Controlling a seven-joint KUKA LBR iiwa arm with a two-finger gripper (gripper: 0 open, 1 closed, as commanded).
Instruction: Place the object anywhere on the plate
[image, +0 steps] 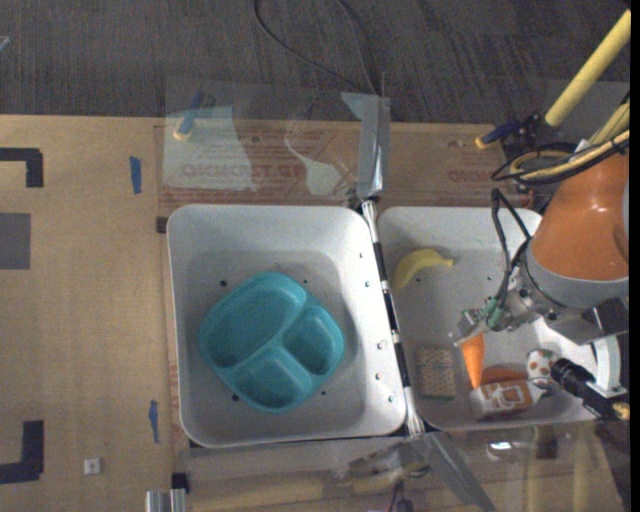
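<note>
A teal divided plate lies in the left bin. The right bin holds a yellow banana, a tan waffle square, an orange carrot, an orange-and-white carton and a small spotted white toy. My gripper hangs low in the right bin, just above the carrot's thick end. Whether it touches the carrot is unclear. The arm covers the bin's right part.
A metal divider separates the two bins. Clear plastic sheeting lies behind the left bin. Cables and a yellow rod crowd the back right, above the arm.
</note>
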